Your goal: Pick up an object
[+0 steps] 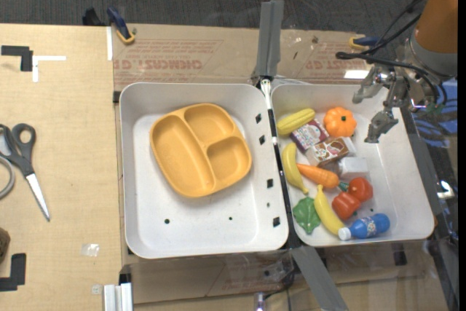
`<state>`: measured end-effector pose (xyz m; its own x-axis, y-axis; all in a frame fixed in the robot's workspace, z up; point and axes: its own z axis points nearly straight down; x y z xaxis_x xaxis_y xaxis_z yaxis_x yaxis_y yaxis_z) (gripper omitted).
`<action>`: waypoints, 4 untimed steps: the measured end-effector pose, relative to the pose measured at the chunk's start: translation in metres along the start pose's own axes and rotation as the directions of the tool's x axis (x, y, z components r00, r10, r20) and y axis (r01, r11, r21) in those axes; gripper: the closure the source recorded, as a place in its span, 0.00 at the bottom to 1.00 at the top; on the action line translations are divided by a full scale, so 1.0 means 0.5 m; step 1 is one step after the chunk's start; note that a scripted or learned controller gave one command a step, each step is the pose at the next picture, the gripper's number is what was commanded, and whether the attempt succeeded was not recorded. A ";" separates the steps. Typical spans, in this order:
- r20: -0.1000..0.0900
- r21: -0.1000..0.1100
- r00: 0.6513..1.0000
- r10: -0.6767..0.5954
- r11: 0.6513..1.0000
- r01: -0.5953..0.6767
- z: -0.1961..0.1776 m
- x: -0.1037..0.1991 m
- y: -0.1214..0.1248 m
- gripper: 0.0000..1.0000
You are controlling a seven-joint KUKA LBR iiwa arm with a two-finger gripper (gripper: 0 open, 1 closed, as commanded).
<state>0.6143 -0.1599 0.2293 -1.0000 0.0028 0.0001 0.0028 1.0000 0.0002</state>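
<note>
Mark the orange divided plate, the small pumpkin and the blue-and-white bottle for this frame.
orange divided plate (201,149): camera view, on the ridge between its compartments.
small pumpkin (339,121): camera view, on its ribbed orange body.
blue-and-white bottle (368,226): camera view, on its blue label.

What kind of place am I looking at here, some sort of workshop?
Probably a robotics lab bench set up for grasping practice. A robot arm's tool hangs over a white bin of toy food, a second bin holds a yellow divided plate, and scissors lie on the bench.
</note>
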 end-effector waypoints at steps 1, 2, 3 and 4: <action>0.018 0.004 1.000 0.025 1.000 -0.025 0.229 -0.026 0.076 0.00; 0.020 0.001 0.998 0.067 0.998 -0.067 0.257 -0.030 0.032 0.00; 0.018 0.000 0.977 0.214 0.977 -0.214 0.257 -0.052 0.051 0.00; 0.008 0.003 0.978 0.211 0.978 -0.211 0.241 -0.051 0.051 1.00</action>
<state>0.6397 -0.1345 0.1086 -0.9769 0.2133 -0.0084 0.2133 0.9770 -0.0026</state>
